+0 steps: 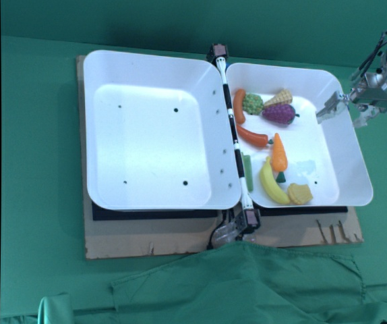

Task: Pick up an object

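The right bin (347,155) holds several toy foods: a purple grape bunch (279,113), an orange carrot (279,153), a yellow banana (272,184), a red sausage (253,137), a green broccoli piece (252,103), a cone-shaped piece (278,98) and a yellow chunk (300,194). My gripper (345,110) hangs above the bin's right rim, to the right of the grapes. Its fingers are spread apart with nothing between them.
The left bin (154,132) sits beside the right one, joined by a black-and-white divider bar (232,130). Both rest on a cardboard sheet (146,238) on green cloth. A fold of green cloth (247,282) lies at the front.
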